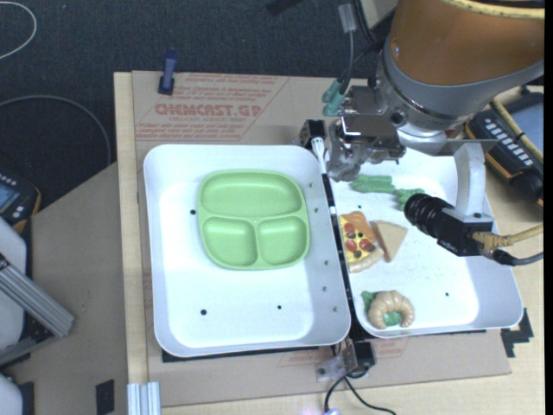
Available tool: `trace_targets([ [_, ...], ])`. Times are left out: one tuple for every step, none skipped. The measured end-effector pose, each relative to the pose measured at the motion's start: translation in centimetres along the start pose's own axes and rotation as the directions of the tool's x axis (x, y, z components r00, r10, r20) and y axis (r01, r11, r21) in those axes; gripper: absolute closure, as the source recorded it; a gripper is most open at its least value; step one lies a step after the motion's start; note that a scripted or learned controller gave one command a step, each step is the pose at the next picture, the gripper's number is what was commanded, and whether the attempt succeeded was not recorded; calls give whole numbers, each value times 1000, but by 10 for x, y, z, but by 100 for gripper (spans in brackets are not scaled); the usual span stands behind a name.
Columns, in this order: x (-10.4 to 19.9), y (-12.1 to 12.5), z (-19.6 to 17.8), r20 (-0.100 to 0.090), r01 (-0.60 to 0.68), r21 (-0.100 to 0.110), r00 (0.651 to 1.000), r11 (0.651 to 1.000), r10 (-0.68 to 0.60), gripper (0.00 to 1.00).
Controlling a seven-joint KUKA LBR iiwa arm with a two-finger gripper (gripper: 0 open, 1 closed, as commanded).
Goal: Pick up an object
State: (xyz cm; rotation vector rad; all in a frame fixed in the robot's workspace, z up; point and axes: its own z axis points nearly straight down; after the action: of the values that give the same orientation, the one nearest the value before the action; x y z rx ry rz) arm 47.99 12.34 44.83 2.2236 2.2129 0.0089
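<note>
A KUKA arm [471,41], its orange band filling the upper right of the camera view, hung over the far left corner of the right-hand white bin [501,296], with its gripper [359,164] lowered close to the bin floor beside the divide between the two bins. Whether the gripper stood wide, narrow or closed on anything could not be told, as the wrist housing and cabling hid that part of the tool. Just beside the gripper, toward the bin's middle, lay a green toy vegetable [373,183], and a second small green piece [408,195] rested a little farther out along the same line. Nearer the camera from the tool sat a toy pizza slice [356,240], touching a tan wedge-shaped piece [391,239] on its outer side. Nearer still, well apart from the gripper at the bin's front edge, lay a toy croissant [389,308] with a bit of green tucked against it. A black cylindrical fitting [439,221] with a cable reached in over the bin from the right, near the second green piece. Across the divide from the gripper, the left-hand white bin [173,301] held a pale green three-compartment plate [253,218], lying flat. Both bins rested on a cardboard sheet [216,102] printed with red lettering.
</note>
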Motion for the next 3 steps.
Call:
trace_targets([
  [64, -1, 0, -2, 12, 4, 1000, 1000, -12, 100],
  [5, -3, 111, 6, -2, 20, 1000, 1000, 2, 100],
  [-123, 10, 206, 6, -11, 18, 1000, 1000, 11, 100],
])
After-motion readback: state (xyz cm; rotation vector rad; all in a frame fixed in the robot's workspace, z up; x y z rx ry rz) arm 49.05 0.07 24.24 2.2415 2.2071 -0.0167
